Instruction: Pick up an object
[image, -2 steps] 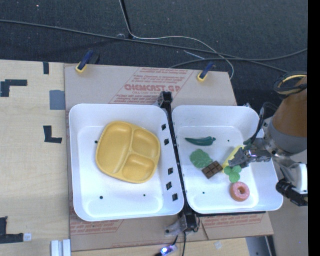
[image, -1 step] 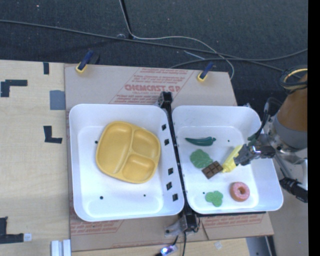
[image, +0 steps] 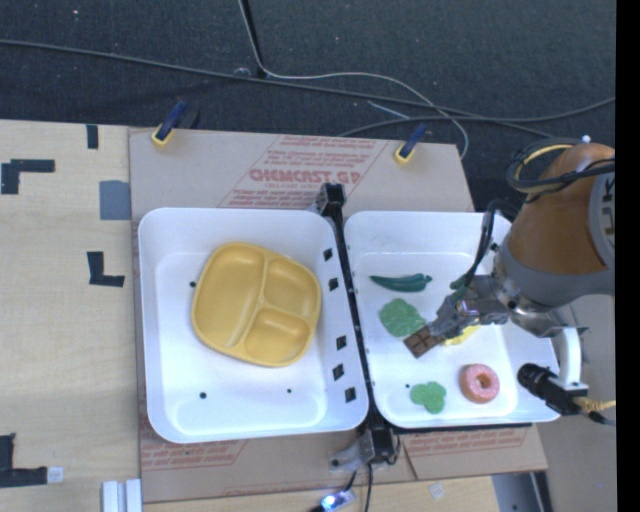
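The pincer (image: 440, 335), its grip state indeterminable, stood low in the right bin (image: 500, 225) over a brown block (image: 421, 342) and yellow piece (image: 458, 336) lying together, so a closure risked catching both or knocking either aside.

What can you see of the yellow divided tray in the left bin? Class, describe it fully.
The yellow divided tray is a rounded square that looks like smooth moulded plastic. Raised ridges split it into three compartments, with nothing visible in them. It lies flat and open side up on the floor of the left bin, turned at a slant to the bin's walls. It sits near the middle, and only the bin floor touches it.
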